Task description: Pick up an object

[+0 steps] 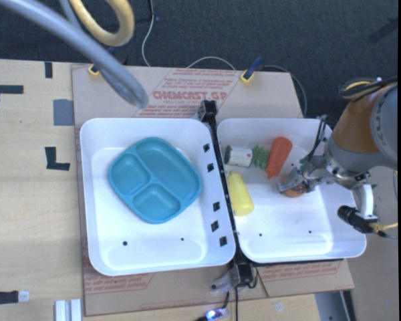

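Observation:
In the right bin (321,243) lie a yellow block (239,194) near the divider, an orange carrot (278,155) with a green leafy top (259,156), and a small white cylinder (238,156). My gripper (295,183) is low in this bin, just below the carrot's tip, over a small brown-orange object (294,192) that it partly hides. The arm (361,136) reaches in from the right.
The left bin (107,246) holds a blue sectioned plate (155,178). A grey hose (67,29) and a yellow loop (110,12) cross the upper left. A black divider (217,179) with clips runs between the bins.

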`<state>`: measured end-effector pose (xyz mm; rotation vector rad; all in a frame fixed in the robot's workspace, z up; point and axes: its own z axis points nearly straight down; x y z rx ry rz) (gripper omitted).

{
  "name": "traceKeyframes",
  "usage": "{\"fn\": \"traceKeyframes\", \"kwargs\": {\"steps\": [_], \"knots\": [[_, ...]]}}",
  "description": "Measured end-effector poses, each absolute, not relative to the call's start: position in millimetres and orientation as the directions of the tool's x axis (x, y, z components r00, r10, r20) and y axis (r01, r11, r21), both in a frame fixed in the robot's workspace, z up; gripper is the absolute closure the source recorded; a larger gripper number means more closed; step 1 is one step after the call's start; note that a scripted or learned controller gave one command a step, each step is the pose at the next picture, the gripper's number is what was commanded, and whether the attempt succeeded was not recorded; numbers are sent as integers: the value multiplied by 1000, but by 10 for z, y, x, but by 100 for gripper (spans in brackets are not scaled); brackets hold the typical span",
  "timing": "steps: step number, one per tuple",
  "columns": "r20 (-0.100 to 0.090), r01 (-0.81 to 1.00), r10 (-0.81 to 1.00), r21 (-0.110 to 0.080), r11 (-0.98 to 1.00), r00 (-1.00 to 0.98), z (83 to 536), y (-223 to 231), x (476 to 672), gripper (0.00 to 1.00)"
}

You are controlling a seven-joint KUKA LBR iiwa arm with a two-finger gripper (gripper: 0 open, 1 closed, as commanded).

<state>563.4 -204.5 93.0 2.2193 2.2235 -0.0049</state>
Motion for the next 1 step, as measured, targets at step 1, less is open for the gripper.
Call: {"fn": "traceKeyframes", "kwargs": {"steps": [1], "knots": [[0,1000,1000,-1,2,-2,1417,-1942,5609,100]]}}
